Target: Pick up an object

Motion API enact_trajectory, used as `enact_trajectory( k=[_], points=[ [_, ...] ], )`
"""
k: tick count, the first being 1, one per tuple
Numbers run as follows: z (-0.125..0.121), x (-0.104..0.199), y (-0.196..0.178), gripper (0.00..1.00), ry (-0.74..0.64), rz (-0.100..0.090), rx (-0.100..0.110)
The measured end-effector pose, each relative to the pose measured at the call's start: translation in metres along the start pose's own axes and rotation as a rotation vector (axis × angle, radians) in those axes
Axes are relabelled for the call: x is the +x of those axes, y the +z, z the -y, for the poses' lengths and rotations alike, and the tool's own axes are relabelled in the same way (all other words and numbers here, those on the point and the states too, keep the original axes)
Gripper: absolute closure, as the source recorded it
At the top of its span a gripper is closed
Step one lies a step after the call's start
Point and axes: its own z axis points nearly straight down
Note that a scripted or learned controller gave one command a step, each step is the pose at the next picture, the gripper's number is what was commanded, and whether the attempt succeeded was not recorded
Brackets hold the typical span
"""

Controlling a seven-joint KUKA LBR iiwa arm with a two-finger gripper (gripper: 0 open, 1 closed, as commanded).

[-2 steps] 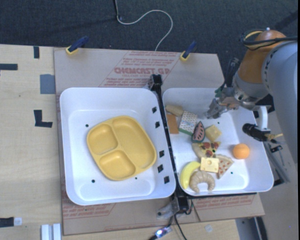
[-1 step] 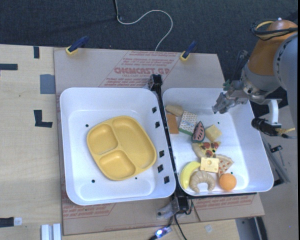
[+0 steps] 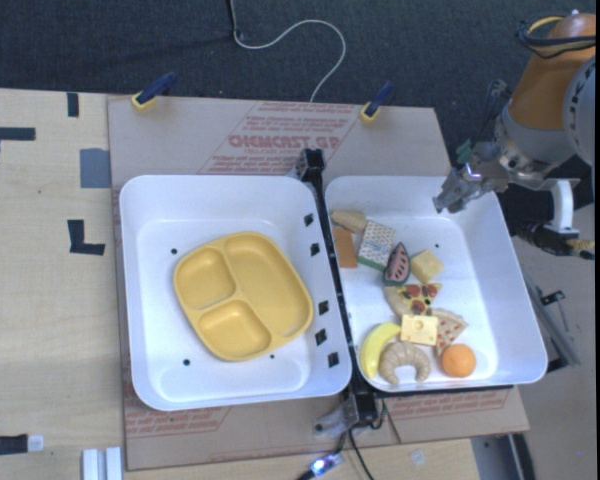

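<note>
Robotics lab: clamped cardboard (image 3: 280, 143) under white bins (image 3: 145, 268).

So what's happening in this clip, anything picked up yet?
Nothing is picked up yet. The grey arm's end effector sits above the far right corner of the right bin, apart from the toy food piled along that bin's left and near side: a watermelon slice, a banana, a croissant and an orange among others. The left bin holds a yellow divided plate, untouched.
</note>
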Motion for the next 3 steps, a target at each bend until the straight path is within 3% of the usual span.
enact_trajectory(
  k=[1, 3],
  points=[
    [-0.001, 0.000, -0.034, 1.00, 0.000, 0.000, 0.001],
    [0.016, 0.102, -0.037, 1.00, -0.005, -0.003, 0.005]
  ],
)
